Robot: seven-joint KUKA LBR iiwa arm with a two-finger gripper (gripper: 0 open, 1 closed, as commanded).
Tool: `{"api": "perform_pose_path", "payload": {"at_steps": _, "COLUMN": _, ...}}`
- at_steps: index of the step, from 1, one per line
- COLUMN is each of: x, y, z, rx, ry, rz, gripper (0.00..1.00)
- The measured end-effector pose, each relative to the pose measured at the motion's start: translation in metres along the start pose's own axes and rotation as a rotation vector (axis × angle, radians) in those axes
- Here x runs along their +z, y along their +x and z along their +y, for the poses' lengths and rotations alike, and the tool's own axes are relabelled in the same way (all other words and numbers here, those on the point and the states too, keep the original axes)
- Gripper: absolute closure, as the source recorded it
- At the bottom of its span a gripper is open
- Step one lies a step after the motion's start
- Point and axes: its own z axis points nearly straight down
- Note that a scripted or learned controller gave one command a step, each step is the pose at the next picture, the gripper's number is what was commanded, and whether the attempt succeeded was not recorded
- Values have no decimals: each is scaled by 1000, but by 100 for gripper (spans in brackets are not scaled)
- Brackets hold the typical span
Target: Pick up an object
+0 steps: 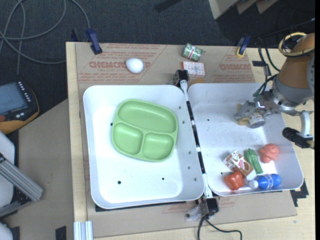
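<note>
The gripper (250, 116) is hovering low in the right bin (215, 134), upper right of the frame; whether it is spread or pinching anything cannot be told. Lower right, the green object (253, 161) is lying with its long axis running upper left to lower right, beside the blue bottle (267, 182).

the arm (299, 66) is running off the right edge, so its upper part is going unseen. the gripper (248, 115) is blurring into a grey tangle; whether anything is sitting between its parts is beyond telling. the small packet (234, 159) is showing print too tiny to read.
</note>
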Motion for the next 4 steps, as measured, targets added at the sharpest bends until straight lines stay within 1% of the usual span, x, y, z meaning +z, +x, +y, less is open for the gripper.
{"api": "perform_pose_path", "payload": {"at_steps": 1, "x": 0, "y": 39, "z": 27, "rx": 3, "ry": -1, "rz": -8, "gripper": 0}}
{"api": "perform_pose_path", "payload": {"at_steps": 2, "x": -1, "y": 102, "z": 20, "rx": 3, "ry": 3, "rz": -6, "gripper": 0}}
{"api": "perform_pose_path", "payload": {"at_steps": 3, "x": 1, "y": 121, "z": 45, "rx": 3, "ry": -1, "rz": -7, "gripper": 0}}
{"api": "perform_pose_path", "payload": {"at_steps": 4, "x": -10, "y": 122, "z": 45, "rx": 2, "ry": -4, "rz": -9, "gripper": 100}}
